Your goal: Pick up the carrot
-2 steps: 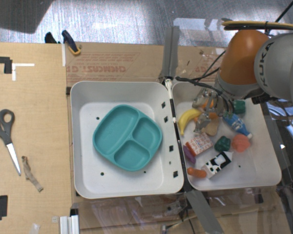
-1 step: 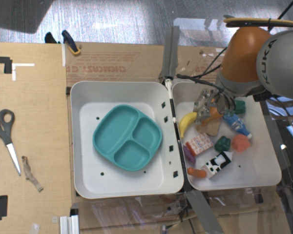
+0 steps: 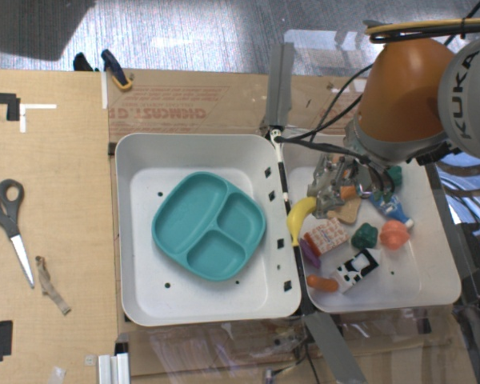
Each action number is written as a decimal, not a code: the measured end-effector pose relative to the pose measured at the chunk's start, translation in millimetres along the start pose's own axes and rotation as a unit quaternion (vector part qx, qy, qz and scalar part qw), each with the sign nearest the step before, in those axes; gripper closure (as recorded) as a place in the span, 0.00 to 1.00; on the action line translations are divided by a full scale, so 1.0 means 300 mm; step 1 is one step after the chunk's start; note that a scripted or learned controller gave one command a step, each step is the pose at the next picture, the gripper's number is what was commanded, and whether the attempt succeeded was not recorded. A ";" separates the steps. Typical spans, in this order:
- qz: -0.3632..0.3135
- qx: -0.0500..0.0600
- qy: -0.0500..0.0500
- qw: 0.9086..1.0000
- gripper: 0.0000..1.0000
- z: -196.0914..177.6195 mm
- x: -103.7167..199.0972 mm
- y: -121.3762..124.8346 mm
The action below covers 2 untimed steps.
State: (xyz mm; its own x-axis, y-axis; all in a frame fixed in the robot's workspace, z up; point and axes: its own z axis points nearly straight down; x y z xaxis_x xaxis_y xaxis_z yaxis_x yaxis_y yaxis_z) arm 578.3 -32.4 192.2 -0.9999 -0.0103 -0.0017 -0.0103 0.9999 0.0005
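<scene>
Aim matters most in this step. The grey and orange arm's two-finger gripper [image 3: 337, 186] hangs low over the rear part of the right white bin [image 3: 400, 298], among a crowd of toys. Whether it is wide or narrow I cannot tell, because the metal parts and cables hide it. A small orange spot shows just beside it, but it is too small to name.

The thing I judge to be the carrot is the small, long orange-red toy [image 3: 322, 282] that lies flat near the front left corner of the same bin. It is just beside the black and white cow-patterned toy [image 3: 358, 267] and near the bin wall, well apart from the gripper.

To do the step well, the gripper should first rise free of the yellow plastic banana [image 3: 299, 214] and the small printed carton [image 3: 328, 235]. Then it should travel toward the front corner and come down across the short width of the carrot, not along its length. The wall and the cow-patterned toy leave little room, so the descent should be straight and centred.
</scene>
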 end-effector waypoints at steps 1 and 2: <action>-0.052 0.001 -0.001 0.999 1.00 -0.468 0.103 -0.246; -0.053 0.001 -0.001 0.999 0.00 -0.468 0.104 -0.245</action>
State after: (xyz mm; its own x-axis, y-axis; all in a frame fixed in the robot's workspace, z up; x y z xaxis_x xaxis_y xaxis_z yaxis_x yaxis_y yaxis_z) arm 547.8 -106.2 332.4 -0.9933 -0.1151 -0.0041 -0.1151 0.9933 -0.0008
